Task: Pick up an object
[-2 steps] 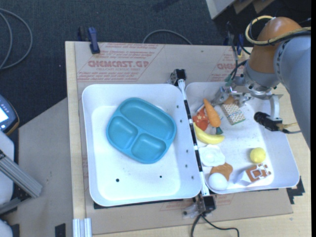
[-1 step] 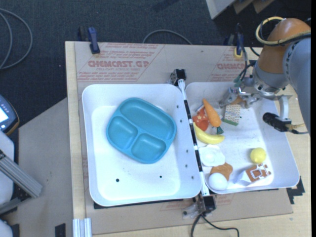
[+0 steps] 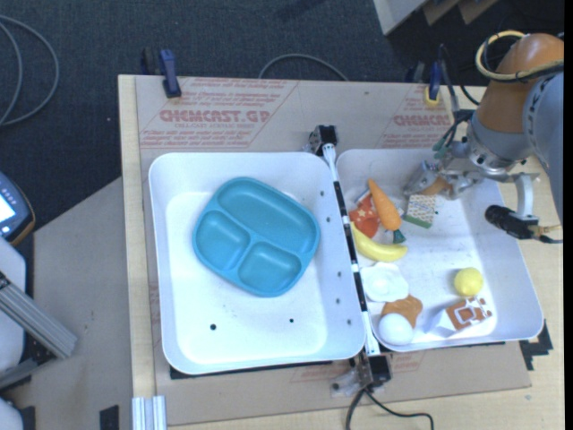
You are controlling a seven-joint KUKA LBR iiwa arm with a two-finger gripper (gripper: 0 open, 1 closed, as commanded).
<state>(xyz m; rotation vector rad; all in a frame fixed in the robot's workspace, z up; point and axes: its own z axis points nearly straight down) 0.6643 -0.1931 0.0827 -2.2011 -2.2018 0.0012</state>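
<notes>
1. A small greenish-grey block (image 3: 419, 210), speckled like a sponge, is lying tilted in the upper part of the right bin (image 3: 501, 325), just below and slightly left of the pincer (image 3: 436, 179); whether the two are touching is hard to judge from this angle.
2. The pincer is hanging low over the bin's upper end, and something tan is showing at its tip, but I cannot tell how its jaws are standing.
3. The grey arm (image 3: 515, 124) with its orange band is reaching in from the right, over the bin's far corner.
4. An orange carrot (image 3: 384, 204) is lying at a slant just left of the block, with a red piece (image 3: 364, 215) beside it and a yellow banana (image 3: 377, 248) curving beneath both.
5. Lower down, a white fried-egg piece (image 3: 384, 284) is resting near the divider, above a brown item (image 3: 406, 309) and a white egg (image 3: 395, 329).
6. A yellow lemon (image 3: 467, 281) is sitting near the bin's right side, well apart from the pincer, with a small orange-and-white box (image 3: 469, 313) just below it.
7. The left bin (image 3: 170, 240) is holding a blue divided plate (image 3: 256, 236), tilted, in its middle.
8. Both bins are sitting side by side on the tabletop (image 3: 233, 110).
</notes>
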